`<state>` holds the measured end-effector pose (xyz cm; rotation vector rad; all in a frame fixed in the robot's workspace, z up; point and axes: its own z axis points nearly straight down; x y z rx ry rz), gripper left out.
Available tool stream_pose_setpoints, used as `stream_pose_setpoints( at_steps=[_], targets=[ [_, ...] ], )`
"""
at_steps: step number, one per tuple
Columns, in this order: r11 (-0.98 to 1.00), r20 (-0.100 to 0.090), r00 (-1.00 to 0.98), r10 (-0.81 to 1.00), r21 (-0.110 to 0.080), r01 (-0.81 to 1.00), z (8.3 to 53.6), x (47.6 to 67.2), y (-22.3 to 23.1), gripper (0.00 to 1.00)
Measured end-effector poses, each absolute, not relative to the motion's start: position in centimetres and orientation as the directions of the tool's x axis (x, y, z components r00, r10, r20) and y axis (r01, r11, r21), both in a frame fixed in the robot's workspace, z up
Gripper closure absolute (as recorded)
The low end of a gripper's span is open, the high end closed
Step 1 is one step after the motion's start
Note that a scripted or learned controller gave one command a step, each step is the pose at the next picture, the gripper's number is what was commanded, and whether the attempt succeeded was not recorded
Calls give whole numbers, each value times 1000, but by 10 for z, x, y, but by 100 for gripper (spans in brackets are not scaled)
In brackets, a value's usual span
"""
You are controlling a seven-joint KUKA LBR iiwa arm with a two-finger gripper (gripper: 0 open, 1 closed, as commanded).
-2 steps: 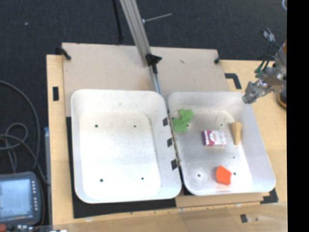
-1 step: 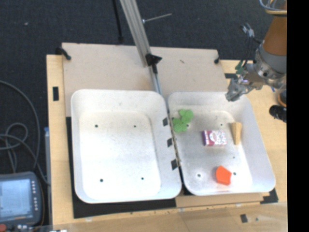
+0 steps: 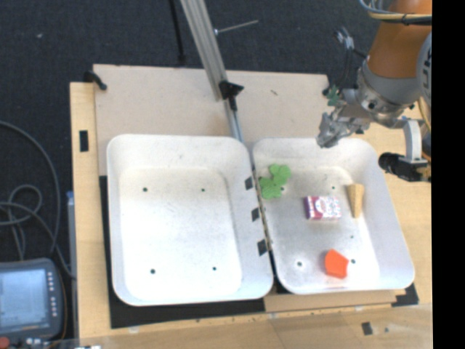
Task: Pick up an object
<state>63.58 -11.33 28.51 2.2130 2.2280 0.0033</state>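
Two shallow white plastic bins with rounded corners sit side by side on a pale wooden bench (image 3: 167, 100). Their smooth floors are dusted with tiny dark specks and a few small dark dots. The left white bin (image 3: 182, 220) has nothing but those marks on its floor.

The right white bin (image 3: 385, 224) holds four small things, well apart from each other. A bumpy green leafy toy (image 3: 275, 181) lies near the bin's left wall. A small purple and white box (image 3: 322, 208) with flat sides lies near the middle; its print is too small to read. A tan cone-shaped piece (image 3: 355, 199) lies just to the right of the box, pointing toward the front. A smooth orange block (image 3: 336, 264) with slanted corners lies near the front.

The grey metal gripper (image 3: 330, 135) hangs over the back rim of the right bin, away from all four things. It looks dark and blurry, so I cannot tell how it is set. The shiny orange and grey arm (image 3: 396, 42) above it is cut off at the top. A ribbed silver metal pole (image 3: 207, 46) leans across the back of the bench.
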Motion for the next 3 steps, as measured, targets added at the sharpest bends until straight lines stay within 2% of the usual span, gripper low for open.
stream_pose_setpoints(
  at_steps=[3],
  targets=[
    [7, 1, -7, 1000, -3, 1000, 248, 646, 40, 100]
  ],
)
